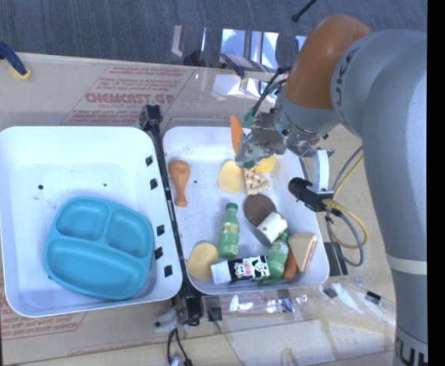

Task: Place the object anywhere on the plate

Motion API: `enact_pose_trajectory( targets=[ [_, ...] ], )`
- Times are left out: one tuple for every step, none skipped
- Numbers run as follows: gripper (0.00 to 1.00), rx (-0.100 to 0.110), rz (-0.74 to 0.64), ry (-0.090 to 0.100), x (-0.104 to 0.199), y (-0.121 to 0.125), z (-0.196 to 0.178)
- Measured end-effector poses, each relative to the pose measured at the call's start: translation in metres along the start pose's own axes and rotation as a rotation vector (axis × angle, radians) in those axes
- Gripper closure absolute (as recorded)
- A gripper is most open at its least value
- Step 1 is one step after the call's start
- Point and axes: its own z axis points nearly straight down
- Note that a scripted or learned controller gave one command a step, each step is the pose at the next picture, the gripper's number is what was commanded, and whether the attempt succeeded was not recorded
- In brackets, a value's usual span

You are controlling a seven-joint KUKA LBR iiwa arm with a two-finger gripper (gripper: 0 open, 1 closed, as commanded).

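The blue divided plate (99, 246) lies in the left bin (24, 158), toward its front. My gripper (248, 157) hangs low over the back of the right bin (200, 147), right above a yellow piece (265, 165) and a pizza slice (256, 181). Just left of it are a round yellow piece (229, 176) and an orange carrot (236, 132). Nothing can be seen held in the gripper.
The right bin also holds a chicken drumstick (180, 179), a brown round piece (258, 207), a green bottle (229, 231), a white roll (273, 226), a milk carton (240, 269), a tan disc (203, 258) and a sandwich wedge (304, 250). Cables (344, 219) hang right of the bin.
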Motion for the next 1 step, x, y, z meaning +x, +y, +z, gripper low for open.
enact_pose_trajectory(
  targets=[
    [0.00, 0.000, 0.000, 0.000, 0.0000, 0.0000, 0.0000]
  ],
)
